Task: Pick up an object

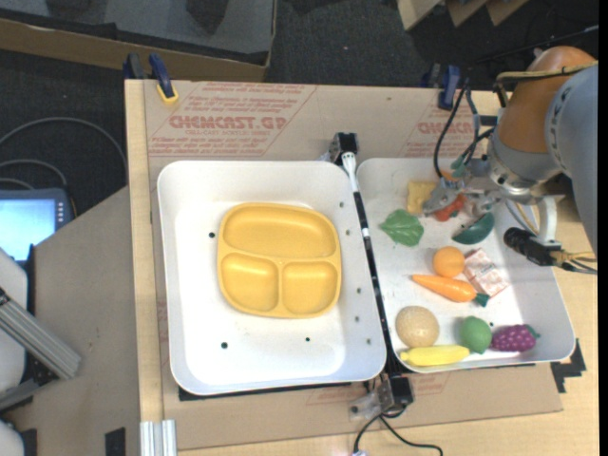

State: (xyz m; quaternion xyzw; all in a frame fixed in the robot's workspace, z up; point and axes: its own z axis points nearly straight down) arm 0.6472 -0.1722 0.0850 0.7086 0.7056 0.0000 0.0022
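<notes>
Fig. — Overhead slant view of desk w/ two white bins. The fingers [459,200] sit low over the far part of the right bin [553,297], amid orange-red and dark parts; cannot tell how far open they are, or whether anything is between them. Just right of them lies a dark green piece [475,227]; just left, a pale yellow wedge [419,196]. Above the fingers the arm [546,122] rises to the right, grey w/ an orange band; black cables run along it.

Objects in right bin, far to near: green leaf [403,227] near the left wall; orange ball [448,260] at centre; pink-and-white packet [484,274] just right of the ball; carrot [446,288] lying crosswise, near the ball and packet; beige round item [417,326]; green round item [475,333]; purple grapes [513,337] at right, touching or just beside the green item; banana [436,354] along the near wall.

Left bin [190,255] holds a yellow tray [280,258] w/ three compartments, lying flat near centre. Both bins rest side by side on a cardboard sheet [237,122] w/ red print, clamped at the far edge.
</notes>
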